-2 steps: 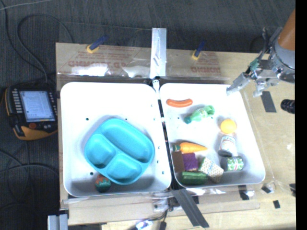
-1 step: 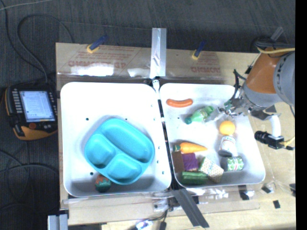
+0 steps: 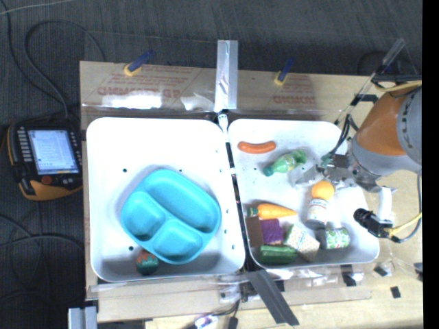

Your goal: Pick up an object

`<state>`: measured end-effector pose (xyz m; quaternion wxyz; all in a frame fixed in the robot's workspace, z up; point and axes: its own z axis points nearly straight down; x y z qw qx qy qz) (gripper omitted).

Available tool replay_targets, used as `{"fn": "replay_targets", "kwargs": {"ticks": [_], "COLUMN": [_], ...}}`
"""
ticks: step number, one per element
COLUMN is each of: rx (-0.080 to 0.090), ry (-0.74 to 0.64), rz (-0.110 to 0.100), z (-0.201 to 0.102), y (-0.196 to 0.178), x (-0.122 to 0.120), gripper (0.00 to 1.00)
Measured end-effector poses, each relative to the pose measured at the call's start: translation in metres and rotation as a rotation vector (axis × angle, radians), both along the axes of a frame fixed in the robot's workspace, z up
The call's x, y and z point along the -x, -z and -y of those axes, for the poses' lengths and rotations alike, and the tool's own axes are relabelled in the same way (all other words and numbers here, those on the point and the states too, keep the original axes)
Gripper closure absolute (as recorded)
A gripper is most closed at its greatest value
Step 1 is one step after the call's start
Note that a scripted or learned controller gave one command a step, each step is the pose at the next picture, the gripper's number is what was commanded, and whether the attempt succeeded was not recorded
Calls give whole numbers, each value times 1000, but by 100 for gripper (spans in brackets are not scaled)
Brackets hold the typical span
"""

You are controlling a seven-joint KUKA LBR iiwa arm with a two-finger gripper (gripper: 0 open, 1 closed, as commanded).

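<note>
The right bin [image 3: 302, 130] holds several toy foods. An orange sausage [image 3: 256, 146] lies at its far left, with a green vegetable [image 3: 285, 162] just beside it. Toward the front are a carrot [image 3: 274, 212], a purple piece [image 3: 272, 232], a dark green cucumber [image 3: 276, 253], a checked packet [image 3: 300, 239] and a small green can [image 3: 335, 238]. A small bottle with an orange cap [image 3: 319, 201] stands in the middle. My gripper [image 3: 317, 173] hangs low in this bin, right above the bottle's cap and next to the green vegetable. Nothing visibly sits in its grasp.
The left bin [image 3: 103, 184] bears a blue divided plate [image 3: 171, 214] and a small red-green fruit [image 3: 145, 261] at its front. A metal divider [image 3: 233, 184] separates the bins. The arm's orange band [image 3: 384, 125] leans over the right rim. A handheld pendant [image 3: 44, 157] rests off the bench at left.
</note>
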<state>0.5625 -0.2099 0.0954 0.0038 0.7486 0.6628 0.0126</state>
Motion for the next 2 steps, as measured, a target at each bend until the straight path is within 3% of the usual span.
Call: {"fn": "replay_targets", "kwargs": {"ticks": [1, 2], "rx": [8, 13], "ry": [6, -24], "rz": [-2, -25], "z": [5, -38], "y": [-9, -110], "x": [2, -6], "gripper": [100, 100]}}
